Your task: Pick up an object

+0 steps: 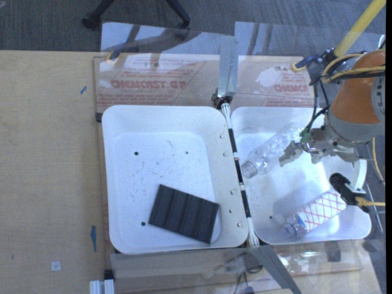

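Red lettering on the clear panel behind the white bins is unreadable; tan wooden tabletop, grey carpet. I cannot tell the jaws' state.

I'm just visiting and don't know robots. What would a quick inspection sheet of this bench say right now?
Surface: tan wooden bench bearing a left white bin and a right white bin side by side.
Job's things: a dark ribbed block lying flat in the left bin; a clear plastic bottle and a bottle with a red lattice label lying in the right bin.
Clutter: small dark specks on the left bin's floor.
Gripper: gripper low over the right bin, close to the clear bottle; whether it grips anything cannot be told.
Cables: yellow and dark cables looped above the orange band.
Surroundings: grey carpet and a black chair base beyond the bench.
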You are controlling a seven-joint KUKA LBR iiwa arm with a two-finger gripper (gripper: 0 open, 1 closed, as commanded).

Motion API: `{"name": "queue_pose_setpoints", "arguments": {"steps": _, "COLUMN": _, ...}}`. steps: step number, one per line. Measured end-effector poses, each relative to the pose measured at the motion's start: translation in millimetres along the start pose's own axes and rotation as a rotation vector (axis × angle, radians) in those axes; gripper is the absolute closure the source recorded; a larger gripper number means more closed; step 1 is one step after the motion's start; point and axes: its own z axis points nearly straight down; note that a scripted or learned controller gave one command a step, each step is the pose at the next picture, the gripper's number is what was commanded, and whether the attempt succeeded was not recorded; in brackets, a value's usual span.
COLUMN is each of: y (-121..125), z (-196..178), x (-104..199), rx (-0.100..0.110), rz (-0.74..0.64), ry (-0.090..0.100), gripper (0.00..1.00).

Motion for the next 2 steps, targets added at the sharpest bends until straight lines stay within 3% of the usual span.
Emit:
{"name": "queue_pose_setpoints", "arguments": {"steps": 1, "y": -45.8, "z": -48.8, "x": -43.6, "rx": -0.001, "rz": 0.050, "ry": -0.001, "gripper": 0.00}}
{"name": "queue_pose_setpoints", "arguments": {"steps": 2, "y": -93.4, "z": 5.3, "x": -61.5, "rx": 0.001, "rz": 0.017, "ry": 0.001, "gripper": 0.00}}
